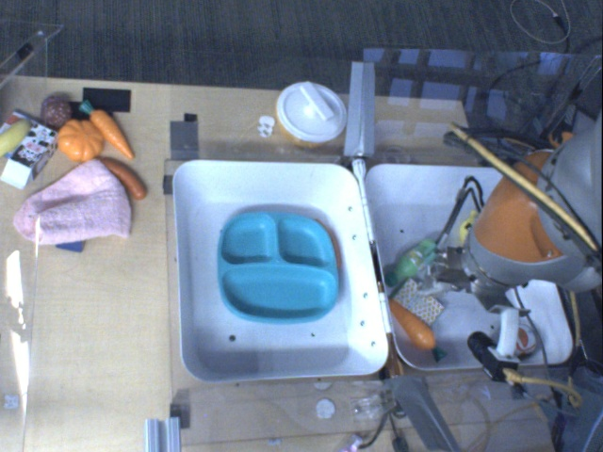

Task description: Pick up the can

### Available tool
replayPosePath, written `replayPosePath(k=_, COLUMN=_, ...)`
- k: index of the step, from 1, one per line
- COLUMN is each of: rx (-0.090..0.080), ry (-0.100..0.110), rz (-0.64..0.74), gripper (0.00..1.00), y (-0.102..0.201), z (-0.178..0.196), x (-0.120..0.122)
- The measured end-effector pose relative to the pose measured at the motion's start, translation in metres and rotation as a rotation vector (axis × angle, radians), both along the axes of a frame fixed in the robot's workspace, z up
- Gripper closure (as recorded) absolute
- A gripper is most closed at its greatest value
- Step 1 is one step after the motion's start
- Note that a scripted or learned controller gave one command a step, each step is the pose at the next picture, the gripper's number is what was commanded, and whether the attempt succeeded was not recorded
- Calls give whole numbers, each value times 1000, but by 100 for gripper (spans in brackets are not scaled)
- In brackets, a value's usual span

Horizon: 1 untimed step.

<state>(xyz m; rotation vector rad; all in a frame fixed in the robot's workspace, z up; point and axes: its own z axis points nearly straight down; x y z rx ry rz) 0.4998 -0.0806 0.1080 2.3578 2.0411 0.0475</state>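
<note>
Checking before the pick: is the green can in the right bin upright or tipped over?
Tipped: the green cylindrical can lies slanted on the right white bin's floor.

Cool, dim light; soft focus; glare streak on the bench [14, 299] at left.

No legible text or labels.

The arm [528, 224] hides much of the right bin [415, 186]
</note>
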Motion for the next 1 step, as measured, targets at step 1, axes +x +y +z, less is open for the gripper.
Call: replayPosePath(k=1, rx=0, ry=2, rz=0, gripper=0, y=0, z=-1, x=-1)
